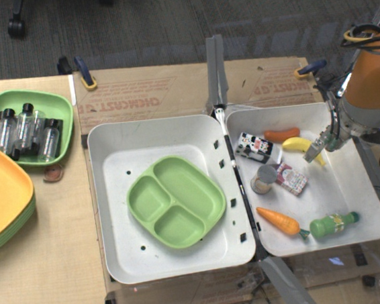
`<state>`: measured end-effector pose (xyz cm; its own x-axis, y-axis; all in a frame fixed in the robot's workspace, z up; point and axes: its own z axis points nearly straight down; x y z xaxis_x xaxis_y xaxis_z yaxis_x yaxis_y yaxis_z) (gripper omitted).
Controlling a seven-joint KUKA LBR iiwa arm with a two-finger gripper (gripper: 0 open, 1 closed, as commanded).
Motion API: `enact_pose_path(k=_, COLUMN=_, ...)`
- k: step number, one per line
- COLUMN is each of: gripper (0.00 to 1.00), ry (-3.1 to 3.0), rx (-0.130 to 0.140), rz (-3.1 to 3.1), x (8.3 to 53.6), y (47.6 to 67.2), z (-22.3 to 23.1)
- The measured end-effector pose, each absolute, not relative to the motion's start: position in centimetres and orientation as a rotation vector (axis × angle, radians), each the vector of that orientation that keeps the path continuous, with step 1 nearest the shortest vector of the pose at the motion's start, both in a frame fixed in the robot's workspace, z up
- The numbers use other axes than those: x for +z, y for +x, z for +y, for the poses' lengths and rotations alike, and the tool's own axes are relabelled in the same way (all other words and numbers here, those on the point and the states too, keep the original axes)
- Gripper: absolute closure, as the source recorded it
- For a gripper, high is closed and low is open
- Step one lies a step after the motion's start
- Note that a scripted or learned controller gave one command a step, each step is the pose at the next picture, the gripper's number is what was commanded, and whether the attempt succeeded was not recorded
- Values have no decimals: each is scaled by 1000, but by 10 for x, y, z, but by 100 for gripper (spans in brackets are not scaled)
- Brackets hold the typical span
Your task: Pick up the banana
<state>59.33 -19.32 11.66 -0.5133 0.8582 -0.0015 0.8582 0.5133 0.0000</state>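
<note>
The banana (pixel 300 146) was lying in the right bin (pixel 360 224), up in the far half, just below an orange sausage-looking thing (pixel 282 133) and right of a small black-and-white printed box (pixel 254 146). The hand (pixel 317 151) had its tip right at the banana's right end, touching or overlapping it from this angle, but honestly I couldn't tell whether it was released or clenched (the tip was too small and blurry), and nothing showed the fruit actually gripped. The grey arm (pixel 366 95) with its orange band came in from the right edge. Same bin also had a grey can (pixel 264 179) next to a pink-patterned packet (pixel 291 178), a carrot (pixel 279 220) nearer the front, and a green bottle (pixel 333 224) lying on its side beside it. The left bin (pixel 120 256) held a green divided plate (pixel 175 201). Off on the worktop (pixel 48 277) to the left sat a green tray of small bottles (pixel 27 133) and a stack of orange plates (pixel 2 194).
</note>
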Motion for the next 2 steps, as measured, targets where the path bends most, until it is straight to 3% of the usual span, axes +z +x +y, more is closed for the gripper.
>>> enact_pose_path(k=1, gripper=100, ry=1796, rx=-1, rz=2578, x=92, y=601, z=-166)
enact_pose_path(k=2, gripper=100, ry=1956, rx=-1, rz=2457, x=92, y=598, z=-176)
